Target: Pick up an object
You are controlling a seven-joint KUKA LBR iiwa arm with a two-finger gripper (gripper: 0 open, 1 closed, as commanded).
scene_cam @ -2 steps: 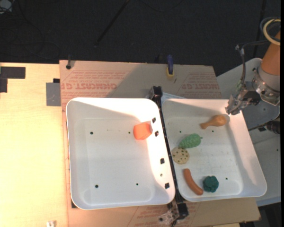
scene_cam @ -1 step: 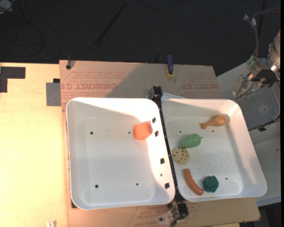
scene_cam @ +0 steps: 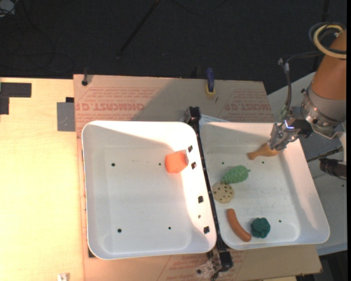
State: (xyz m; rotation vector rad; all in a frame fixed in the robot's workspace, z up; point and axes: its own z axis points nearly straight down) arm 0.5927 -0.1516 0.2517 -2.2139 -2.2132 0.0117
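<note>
Gripper (scene_cam: 279,140) work first: it hangs over the upper right part of the right bin (scene_cam: 313,199), at about two o'clock from that bin's middle, and its metal fingers appear to be closed on the near end of a tan, drumstick-shaped piece (scene_cam: 262,152). That piece juts out toward eight o'clock from the fingertips, its free end seeming to hover just off the white floor, which suggests it is hanging from the grip rather than lying flat; whether the hold is firm I cannot tell. The grey arm (scene_cam: 327,95) with its orange band comes in from three o'clock, tilted so the wrist clears the bin's far wall.

Moving outward, a green lumpy piece (scene_cam: 236,174) lies at about seven o'clock from the gripper, near the bin's middle. Just beside it, toward seven o'clock again, sits a round speckled cookie (scene_cam: 223,192) close to the divider. Farther down, at the bin's six o'clock edge, a reddish sausage (scene_cam: 238,225) lies slantwise, with a dark green clump (scene_cam: 260,228) just beside it at three o'clock. These look scattered as loose picking stock.

Across the divider, the left bin (scene_cam: 102,215) holds one orange block (scene_cam: 176,162) near its two o'clock corner.
</note>
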